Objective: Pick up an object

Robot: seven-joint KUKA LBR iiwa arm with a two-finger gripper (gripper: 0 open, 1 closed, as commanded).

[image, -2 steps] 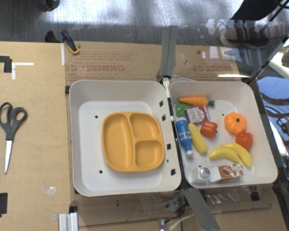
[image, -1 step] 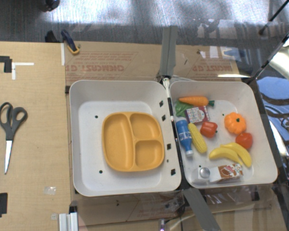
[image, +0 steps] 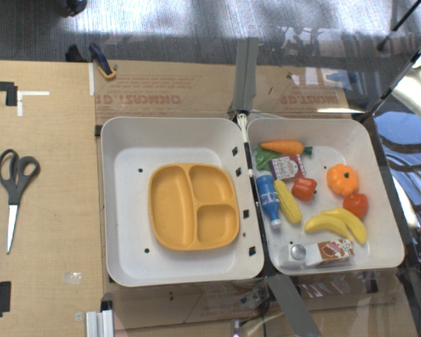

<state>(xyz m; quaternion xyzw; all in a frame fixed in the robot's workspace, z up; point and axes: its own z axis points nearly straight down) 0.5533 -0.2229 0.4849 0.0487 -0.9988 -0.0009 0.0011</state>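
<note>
Well, all the toy food lies in the right bin (image: 373, 161), and any of it could be the object to pick. We judge that the pieces on the bin's right side are nearest to the arm's side of the bench: the orange pumpkin (image: 342, 180), the red tomato (image: 356, 205) just below it, and the yellow banana (image: 337, 223). The banana has its long axis from left to right, with a slight slant, so jaws closing across its narrow width would suit it. The corn cob (image: 288, 201) and the blue bottle (image: 268, 199) lie side by side, almost touching, with their long axes running from far to near. This leaves little room between them. The carrot (image: 282, 147) lies across the far end of the bin.

How the jaws stand, we cannot tell.

Everything looks like smooth, glossy plastic. The pumpkin and the tomato are round and may roll away. The brown carton (image: 335, 251) at the near edge has flat faces and lies beside a small silver can (image: 297, 252). The left bin (image: 126, 188) holds a yellow divided tray (image: 194, 206).
</note>
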